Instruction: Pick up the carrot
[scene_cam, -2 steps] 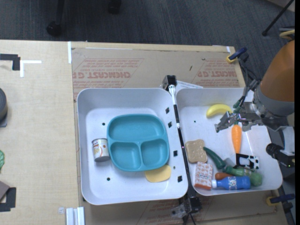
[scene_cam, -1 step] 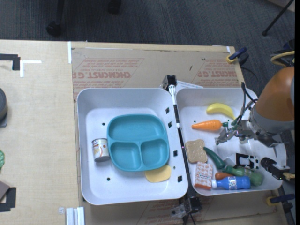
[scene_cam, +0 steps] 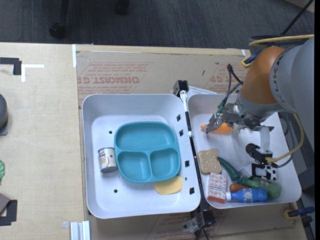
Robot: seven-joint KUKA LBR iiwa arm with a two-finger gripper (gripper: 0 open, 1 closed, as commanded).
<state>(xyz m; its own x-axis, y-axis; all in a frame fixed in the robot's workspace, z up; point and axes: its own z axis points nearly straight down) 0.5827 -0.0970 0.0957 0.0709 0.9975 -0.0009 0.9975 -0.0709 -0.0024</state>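
The orange carrot [scene_cam: 223, 129] lies near the back left corner of the right bin [scene_cam: 290, 174]. My gripper [scene_cam: 218, 124] comes down on it from the right, below the arm's orange band. Its dark fingers [scene_cam: 215, 121] sit on either side of the carrot's middle and are shut on it. The carrot's ends stick out to the left and right of the fingers. It is at or just above the bin floor; I cannot tell which.
Nearer in the right bin lie a slice of toast [scene_cam: 208, 160], a red-and-white packet [scene_cam: 217, 186], a blue bottle [scene_cam: 247, 195] and green vegetables [scene_cam: 231, 167]. The left bin [scene_cam: 95, 129] holds a teal divided plate [scene_cam: 147, 151], a small can [scene_cam: 107, 160] and a yellow slice [scene_cam: 168, 186].
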